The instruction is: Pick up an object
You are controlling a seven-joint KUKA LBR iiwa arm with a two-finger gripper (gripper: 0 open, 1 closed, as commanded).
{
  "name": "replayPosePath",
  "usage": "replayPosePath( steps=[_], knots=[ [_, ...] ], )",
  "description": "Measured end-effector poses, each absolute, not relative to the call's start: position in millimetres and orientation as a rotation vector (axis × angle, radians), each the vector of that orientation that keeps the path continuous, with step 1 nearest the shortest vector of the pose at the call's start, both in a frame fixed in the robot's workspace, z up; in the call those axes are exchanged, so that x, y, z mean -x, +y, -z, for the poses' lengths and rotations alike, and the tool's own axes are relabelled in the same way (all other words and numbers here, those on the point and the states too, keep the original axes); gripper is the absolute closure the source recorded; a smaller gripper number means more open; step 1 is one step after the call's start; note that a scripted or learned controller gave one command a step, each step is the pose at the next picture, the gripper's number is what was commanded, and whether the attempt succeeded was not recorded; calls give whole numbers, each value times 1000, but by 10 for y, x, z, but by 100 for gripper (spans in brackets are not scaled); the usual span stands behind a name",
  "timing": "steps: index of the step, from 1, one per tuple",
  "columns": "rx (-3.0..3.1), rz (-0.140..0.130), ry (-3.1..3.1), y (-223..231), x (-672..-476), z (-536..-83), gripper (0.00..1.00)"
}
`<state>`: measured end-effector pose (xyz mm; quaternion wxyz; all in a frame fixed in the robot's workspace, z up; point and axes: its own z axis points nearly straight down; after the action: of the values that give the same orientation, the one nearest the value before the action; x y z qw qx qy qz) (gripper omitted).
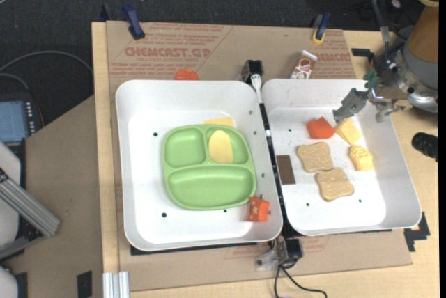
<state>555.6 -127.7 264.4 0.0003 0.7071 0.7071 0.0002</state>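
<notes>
My tool [350, 106] hangs over the right bin [397, 209], just above the yellow wedge [348, 131] beside the orange piece [320, 128]; whether it is apart or together I cannot tell. The wedge looks light, stiff and smooth, so I judge its long sloping sides the best hold.

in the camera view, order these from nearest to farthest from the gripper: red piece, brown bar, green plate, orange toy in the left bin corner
From the gripper:
1. red piece, right bin, just below-left of it.
2. brown bar, right bin's left edge.
3. orange toy, left bin's near right corner.
4. green plate, middle of the left bin.
</notes>
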Motion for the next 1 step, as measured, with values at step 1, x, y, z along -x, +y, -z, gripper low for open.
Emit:
replayPosePath(
  steps=[1],
  knots=[
    [-2222,5,2228,-1306,-6141,-1652,0]
  ],
)
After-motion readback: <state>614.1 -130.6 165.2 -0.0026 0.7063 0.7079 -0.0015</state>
